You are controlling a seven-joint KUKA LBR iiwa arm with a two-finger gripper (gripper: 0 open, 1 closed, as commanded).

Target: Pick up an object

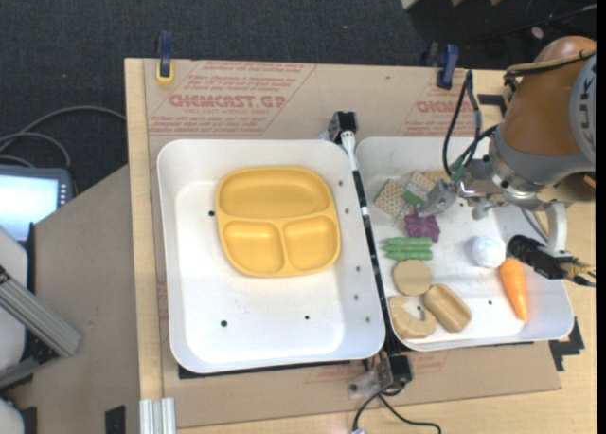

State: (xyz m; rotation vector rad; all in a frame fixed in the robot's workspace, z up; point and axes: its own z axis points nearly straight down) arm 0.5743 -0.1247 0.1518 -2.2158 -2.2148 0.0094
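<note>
Arm (554, 91) enters from the right of my view and hangs over the back of the right bin (559, 328). Gripper (445, 197) sits low over the bin's rear left part, just above the purple grape cluster (422, 226) and beside a tan wafer-like piece (391, 197). I see nothing held between its parts.

Right bin contents, as I read them: green bean pod (408, 249) just in front of the grapes, round tan cookie (412, 278) below it, a bread slice (413, 316) and a bread roll (447, 308) side by side at the front, small white ball (488, 251) mid-bin, orange carrot (514, 287) toward the right wall.

Left bin (189, 309) holds a yellow divided plate (278, 219), flat, in its rear half.
</note>
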